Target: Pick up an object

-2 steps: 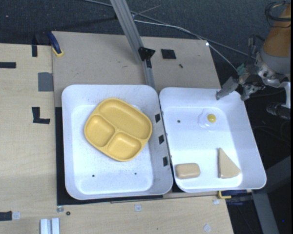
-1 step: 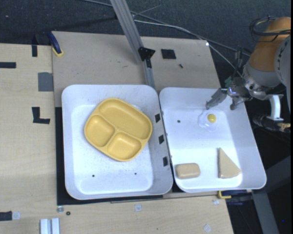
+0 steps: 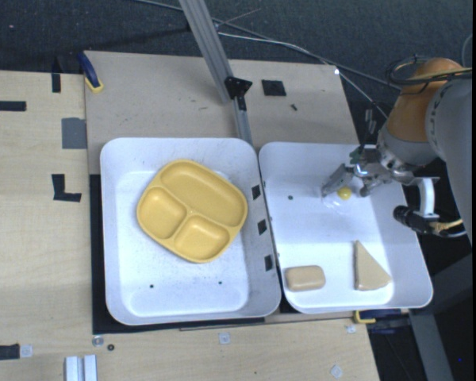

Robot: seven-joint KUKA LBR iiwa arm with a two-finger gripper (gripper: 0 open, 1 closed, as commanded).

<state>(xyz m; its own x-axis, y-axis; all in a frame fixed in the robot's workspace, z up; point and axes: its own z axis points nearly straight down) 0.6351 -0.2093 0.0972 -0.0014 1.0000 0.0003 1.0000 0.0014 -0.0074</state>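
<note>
My gripper [image 3: 346,187] hangs low over the upper part of the right bin [image 3: 317,228], reaching in from the right. Its two fingers stand spread apart, so it is open. A small yellow piece [image 3: 345,194] lies on the bin floor between the fingertips; I cannot tell whether either finger touches it. A tan rounded block [image 3: 305,277] rests at the bin's near edge. Beside it, to the right, lies a tan wedge [image 3: 370,267]. Both are well below the gripper.
A yellow divided plate [image 3: 192,209] sits tilted in the left bin [image 3: 115,236]. A grey pole [image 3: 214,50] slants down to the back edge between the bins. Cables run across the dark bench behind.
</note>
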